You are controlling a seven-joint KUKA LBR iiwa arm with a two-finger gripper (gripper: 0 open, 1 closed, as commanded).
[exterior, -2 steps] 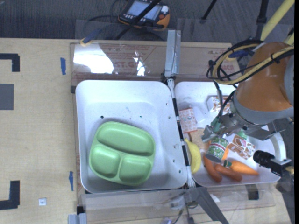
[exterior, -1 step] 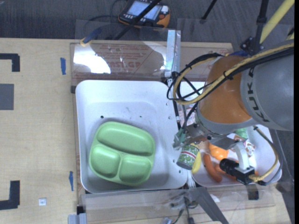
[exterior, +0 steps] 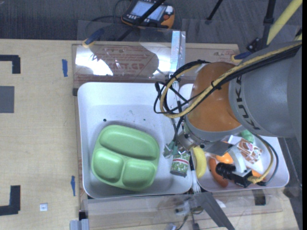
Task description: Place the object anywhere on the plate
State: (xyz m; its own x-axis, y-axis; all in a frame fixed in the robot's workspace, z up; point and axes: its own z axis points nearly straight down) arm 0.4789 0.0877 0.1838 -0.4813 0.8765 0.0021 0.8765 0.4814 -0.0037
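"KUKA" lettering marks the grey arm (exterior: 268,99).

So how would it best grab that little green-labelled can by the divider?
Probably from straight above, fingers closing across the small can's round sides. It looks upright in the left bin near the divider, beside the green plate, so side approaches look cramped.

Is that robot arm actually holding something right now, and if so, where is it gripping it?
It cannot be told. The gripper hangs right over a small green-labelled packet in the left bin, beside the green plate, but the contact is hidden.
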